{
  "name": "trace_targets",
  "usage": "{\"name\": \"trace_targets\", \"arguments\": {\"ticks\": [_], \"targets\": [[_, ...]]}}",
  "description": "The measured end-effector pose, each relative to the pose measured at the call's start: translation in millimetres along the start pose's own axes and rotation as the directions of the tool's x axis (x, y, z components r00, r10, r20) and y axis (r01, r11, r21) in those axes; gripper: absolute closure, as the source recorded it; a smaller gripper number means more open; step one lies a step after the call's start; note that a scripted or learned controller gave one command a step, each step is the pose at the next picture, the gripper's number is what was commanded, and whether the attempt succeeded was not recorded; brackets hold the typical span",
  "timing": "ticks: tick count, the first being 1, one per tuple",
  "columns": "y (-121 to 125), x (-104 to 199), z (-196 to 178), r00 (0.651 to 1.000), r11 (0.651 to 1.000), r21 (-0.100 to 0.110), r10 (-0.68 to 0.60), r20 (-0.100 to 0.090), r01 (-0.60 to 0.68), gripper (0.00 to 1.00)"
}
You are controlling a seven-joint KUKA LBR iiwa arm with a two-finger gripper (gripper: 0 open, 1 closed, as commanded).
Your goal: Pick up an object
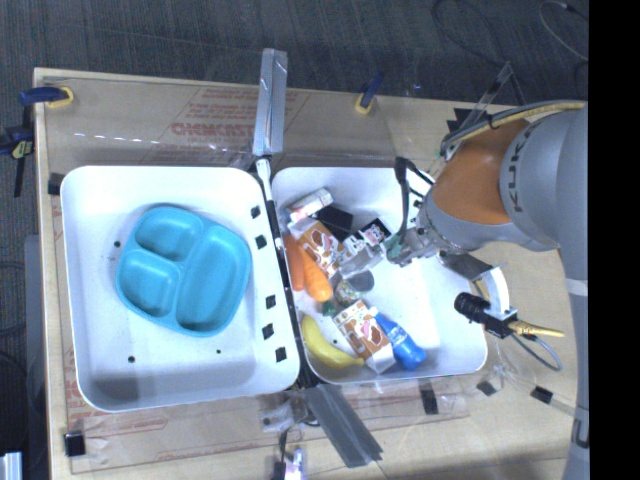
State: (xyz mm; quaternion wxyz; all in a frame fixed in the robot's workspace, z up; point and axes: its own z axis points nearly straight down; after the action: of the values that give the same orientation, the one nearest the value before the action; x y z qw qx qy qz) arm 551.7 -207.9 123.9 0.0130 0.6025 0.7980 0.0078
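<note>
Grey and rounded, the arm (540, 183) with its glossy orange band sits highest in the view, reaching in from the right over the right white bin (450, 353). Its gripper (375, 251) hangs low over the heap of small things in that bin, and whether the claw is wide, narrow or closed on something I cannot tell, since clutter and the wrist blur together there.

Just beside the claw, to its left, lies an orange carrot-shaped toy (316, 280), smooth and tapered, its long axis running from upper left to lower right. Above it rests a brown printed packet (318, 236) and a small white box with a red stripe (308, 205), tilted, near the bin's upper left corner. A dark boxy object (335, 218) sits between the packet and the claw.

Below the claw, a yellow banana (325, 346) curves along the bin's lower wall, its long axis roughly left to right. Touching it lies a brown-and-white printed carton (362, 334), angled diagonally, and beside that a blue plastic bottle with a white cap end (400, 342), pointing towards the lower right.

Well apart, in the left white bin (90, 268), lies a light blue plastic tray with three rounded compartments (185, 270).
</note>
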Motion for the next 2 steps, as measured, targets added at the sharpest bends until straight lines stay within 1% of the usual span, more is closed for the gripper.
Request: {"name": "trace_targets", "arguments": {"ticks": [1,2], "targets": [[-5,4,7,0.953,0.953,-0.016,0.301,-0.006,-0.301,0.0],[51,11,19,0.92,0.92,0.008,0.391,0.003,-0.391,0.0]]}}
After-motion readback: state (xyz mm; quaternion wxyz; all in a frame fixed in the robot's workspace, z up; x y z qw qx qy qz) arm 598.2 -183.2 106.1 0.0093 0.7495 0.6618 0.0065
